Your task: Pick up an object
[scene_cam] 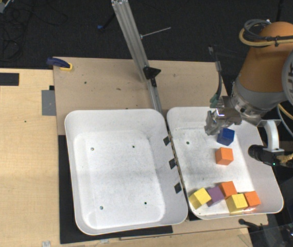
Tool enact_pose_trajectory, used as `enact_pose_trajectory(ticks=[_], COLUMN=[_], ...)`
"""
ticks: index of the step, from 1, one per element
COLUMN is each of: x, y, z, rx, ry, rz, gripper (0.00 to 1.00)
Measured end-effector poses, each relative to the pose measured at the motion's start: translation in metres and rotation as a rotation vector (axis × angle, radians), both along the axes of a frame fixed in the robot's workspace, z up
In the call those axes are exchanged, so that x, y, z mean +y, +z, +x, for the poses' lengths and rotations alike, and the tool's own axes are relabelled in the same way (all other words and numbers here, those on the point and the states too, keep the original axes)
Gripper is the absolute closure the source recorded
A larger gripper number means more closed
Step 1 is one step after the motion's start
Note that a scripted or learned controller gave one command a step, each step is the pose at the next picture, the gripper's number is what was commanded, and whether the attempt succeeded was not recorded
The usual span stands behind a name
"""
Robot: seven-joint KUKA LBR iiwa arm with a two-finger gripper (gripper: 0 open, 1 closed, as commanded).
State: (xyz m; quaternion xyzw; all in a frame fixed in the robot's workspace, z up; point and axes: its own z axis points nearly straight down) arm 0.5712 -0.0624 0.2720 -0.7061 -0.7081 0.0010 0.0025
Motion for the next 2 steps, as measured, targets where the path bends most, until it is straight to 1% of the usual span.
enact_pose_trajectory(ticks=[1,2], x=[0.058,0.111], y=[-0.022,-0.027], z=[0.003,-0.004], rx=[0.001,0.000], ry=[0.001,0.001], rz=[0.000,0.000], gripper=[1.00,1.00])
